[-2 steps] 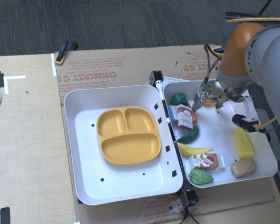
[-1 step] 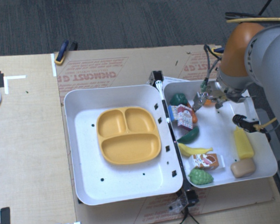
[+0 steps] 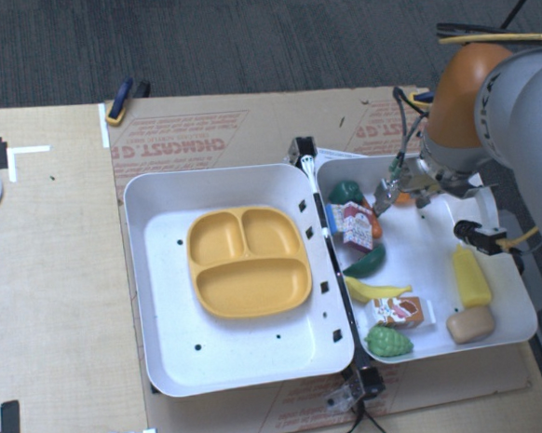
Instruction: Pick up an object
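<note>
Gripper (image 3: 392,192) hangs low in the right bin (image 3: 504,333), near its back edge, just right of a red packet (image 3: 357,227); whether its jaws are apart I cannot tell; a banana (image 3: 375,290), green pepper (image 3: 366,262) and yellow block (image 3: 470,276) lie nearby; a yellow tray (image 3: 249,260) sits in the left bin (image 3: 170,359).

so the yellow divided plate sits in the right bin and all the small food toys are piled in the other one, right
Not quite: the camera view shows the yellow divided plate in the left bin, not the right one. The small food toys, such as the banana and the green pepper, lie in the right bin, near the tool.
</note>
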`<state>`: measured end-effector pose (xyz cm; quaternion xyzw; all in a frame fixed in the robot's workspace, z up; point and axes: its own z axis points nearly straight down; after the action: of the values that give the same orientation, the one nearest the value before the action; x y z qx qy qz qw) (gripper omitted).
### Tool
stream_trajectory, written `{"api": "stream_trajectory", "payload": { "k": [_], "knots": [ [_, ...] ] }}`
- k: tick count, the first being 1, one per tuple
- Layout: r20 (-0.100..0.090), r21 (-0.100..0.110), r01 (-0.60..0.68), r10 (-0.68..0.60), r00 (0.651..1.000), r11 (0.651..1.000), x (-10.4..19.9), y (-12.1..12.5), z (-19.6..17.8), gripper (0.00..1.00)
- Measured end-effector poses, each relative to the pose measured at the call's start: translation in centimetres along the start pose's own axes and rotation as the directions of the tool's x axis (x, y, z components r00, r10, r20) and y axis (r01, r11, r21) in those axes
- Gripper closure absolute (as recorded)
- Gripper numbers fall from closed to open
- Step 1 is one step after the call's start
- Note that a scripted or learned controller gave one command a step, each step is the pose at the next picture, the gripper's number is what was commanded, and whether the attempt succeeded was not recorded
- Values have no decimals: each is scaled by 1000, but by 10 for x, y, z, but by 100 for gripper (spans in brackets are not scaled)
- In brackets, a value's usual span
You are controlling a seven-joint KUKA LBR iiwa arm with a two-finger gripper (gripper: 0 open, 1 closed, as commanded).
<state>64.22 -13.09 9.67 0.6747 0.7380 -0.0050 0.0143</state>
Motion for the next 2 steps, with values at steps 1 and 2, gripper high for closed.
{"api": "stream_trajectory", "payload": {
  "k": [1,2],
  "knots": [
    [2,-4,49,-49,999,999,0,1,-1,0],
    [-26,8,60,-60,998,998,13,0,3,0]
  ]
}}
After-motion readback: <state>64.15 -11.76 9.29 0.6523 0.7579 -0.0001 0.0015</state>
